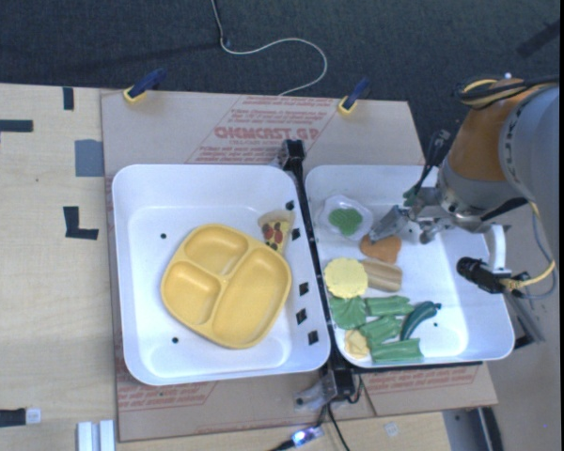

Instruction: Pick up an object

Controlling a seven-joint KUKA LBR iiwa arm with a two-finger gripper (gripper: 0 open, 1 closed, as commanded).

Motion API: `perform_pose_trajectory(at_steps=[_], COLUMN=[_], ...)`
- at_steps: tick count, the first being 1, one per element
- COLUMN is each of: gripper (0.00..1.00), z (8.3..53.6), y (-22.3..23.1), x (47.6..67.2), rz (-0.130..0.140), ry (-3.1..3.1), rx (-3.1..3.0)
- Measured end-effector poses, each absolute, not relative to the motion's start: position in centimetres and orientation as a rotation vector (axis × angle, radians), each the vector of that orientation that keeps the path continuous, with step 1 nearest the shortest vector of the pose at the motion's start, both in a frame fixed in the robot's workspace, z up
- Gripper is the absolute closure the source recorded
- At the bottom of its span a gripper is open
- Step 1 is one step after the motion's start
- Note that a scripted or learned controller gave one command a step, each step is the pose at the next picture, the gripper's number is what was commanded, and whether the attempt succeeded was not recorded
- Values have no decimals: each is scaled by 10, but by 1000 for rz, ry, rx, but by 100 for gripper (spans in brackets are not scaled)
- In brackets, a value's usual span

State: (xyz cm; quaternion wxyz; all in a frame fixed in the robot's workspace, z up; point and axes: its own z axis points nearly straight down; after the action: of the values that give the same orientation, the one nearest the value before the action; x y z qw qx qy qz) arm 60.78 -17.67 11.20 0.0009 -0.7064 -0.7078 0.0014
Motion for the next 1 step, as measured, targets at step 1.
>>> perform_pose_trajectory(at_steps=[1], gripper=[0], z=[83], y=[-176], x=[608], rz=[4], ry=[-2223], rx=[-2218])
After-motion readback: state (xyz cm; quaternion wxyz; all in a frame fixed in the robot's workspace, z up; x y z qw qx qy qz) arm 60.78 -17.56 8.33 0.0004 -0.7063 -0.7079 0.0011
